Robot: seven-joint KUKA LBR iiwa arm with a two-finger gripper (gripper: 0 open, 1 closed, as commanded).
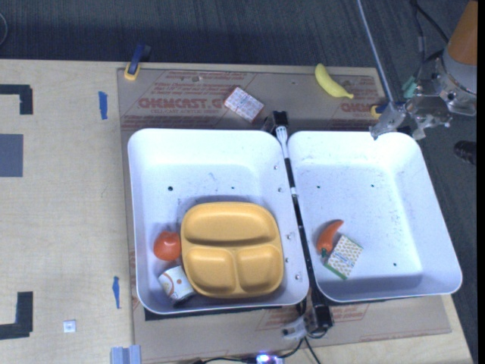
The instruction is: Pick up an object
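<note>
In the left bin [148, 158] a divided tray [231, 247] lies toward six o'clock with a ball [167, 245] and cup [175, 283] at its nine, while the right bin [409, 173] holds a pepper [328, 235] touching a packet [342, 256].

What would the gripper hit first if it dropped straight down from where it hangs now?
Probably the far right corner rim of the right bin, or the bench just outside it. The gripper sits over that corner, well away from the orange pepper and small packet. Height is hard to judge.
</note>
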